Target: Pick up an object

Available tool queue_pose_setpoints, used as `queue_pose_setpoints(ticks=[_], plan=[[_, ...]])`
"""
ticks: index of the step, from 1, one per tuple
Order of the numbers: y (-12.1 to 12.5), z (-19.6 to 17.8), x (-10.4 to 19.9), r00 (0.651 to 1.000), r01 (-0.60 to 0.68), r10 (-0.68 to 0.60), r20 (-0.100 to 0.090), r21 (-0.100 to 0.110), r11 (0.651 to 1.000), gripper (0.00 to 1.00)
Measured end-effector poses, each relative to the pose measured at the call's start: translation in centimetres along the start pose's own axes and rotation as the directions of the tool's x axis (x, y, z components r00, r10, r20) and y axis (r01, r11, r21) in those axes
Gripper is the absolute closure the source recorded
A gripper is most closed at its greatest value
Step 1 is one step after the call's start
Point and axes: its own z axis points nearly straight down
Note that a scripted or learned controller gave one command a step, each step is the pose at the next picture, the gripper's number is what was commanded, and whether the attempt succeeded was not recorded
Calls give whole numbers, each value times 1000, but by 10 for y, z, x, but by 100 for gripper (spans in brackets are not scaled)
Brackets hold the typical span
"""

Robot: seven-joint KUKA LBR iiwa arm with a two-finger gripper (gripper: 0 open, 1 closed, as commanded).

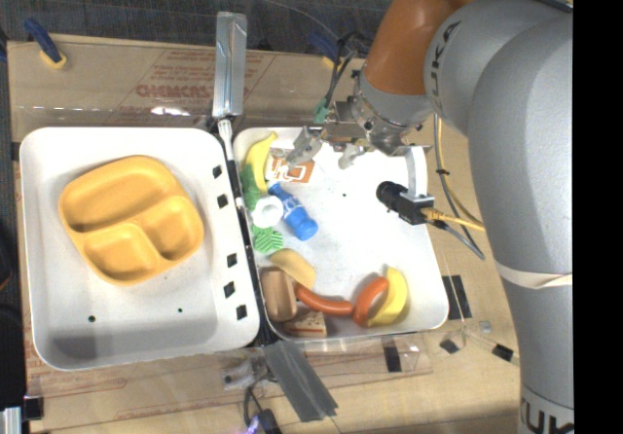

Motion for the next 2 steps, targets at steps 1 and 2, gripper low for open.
queue_pose_setpoints(ticks=[1,2], plan=[[-35,81,2,985,-170,170,4,-18,985,0],[-34,-19,-17,977,213,-213,4,-9,977,0]])
